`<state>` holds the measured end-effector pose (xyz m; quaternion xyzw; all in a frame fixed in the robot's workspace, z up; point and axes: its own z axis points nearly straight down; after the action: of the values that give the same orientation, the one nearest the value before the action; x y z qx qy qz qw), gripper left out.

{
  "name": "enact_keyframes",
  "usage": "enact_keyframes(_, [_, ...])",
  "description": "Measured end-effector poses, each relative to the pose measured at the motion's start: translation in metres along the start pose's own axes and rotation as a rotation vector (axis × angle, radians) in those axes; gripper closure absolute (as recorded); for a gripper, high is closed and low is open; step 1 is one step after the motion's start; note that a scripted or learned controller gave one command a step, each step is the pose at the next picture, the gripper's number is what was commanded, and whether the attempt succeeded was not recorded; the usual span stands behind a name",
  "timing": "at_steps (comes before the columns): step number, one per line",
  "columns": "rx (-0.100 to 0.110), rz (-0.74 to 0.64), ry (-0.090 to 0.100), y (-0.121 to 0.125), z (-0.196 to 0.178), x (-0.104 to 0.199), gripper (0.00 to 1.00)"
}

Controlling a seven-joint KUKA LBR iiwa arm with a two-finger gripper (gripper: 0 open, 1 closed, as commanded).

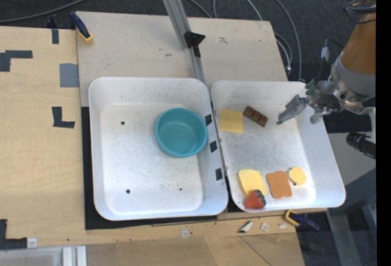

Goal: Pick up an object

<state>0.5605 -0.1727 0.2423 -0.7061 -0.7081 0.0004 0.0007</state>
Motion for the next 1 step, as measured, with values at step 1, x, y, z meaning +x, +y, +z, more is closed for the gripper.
enact_keyframes(1, [0.000, 0.000, 0.000, 0.0000, -0.0001, -0.0001, 0.00])
